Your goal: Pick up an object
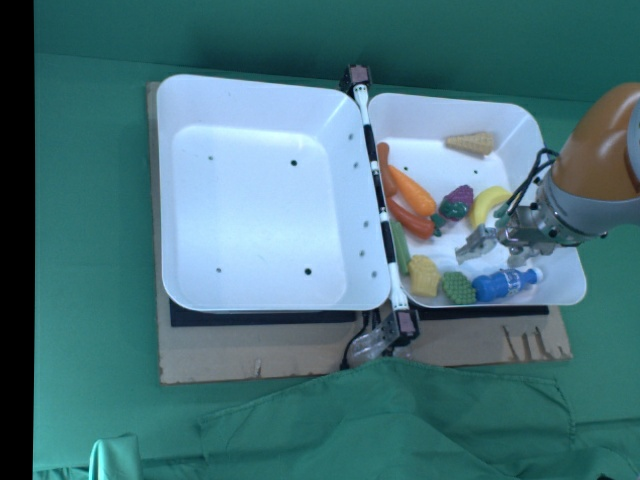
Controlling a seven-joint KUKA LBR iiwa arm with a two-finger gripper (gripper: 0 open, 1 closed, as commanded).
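The right bin (pixel 520 123) holds several toy foods: a waffle cone (pixel 471 143), two orange carrots (pixel 412 191), purple grapes (pixel 457 201), a yellow banana (pixel 489 205), a green pod (pixel 400 248), yellow corn (pixel 425 275), a green knobbly piece (pixel 459 288) and a blue bottle (pixel 508 284). My gripper (pixel 497 248) hangs low over the bin's near right part, just below the banana and just above the blue bottle. Its fingers stand open with only white bin floor between them. The arm's orange band (pixel 605 143) covers the bin's right rim.
The left bin (pixel 200 98) lies beside the right one, joined along a black-and-white divider (pixel 375 188). Both rest on cardboard (pixel 250 363) over green cloth. A rumpled fold of cloth (pixel 400 418) rises in front of the bins.
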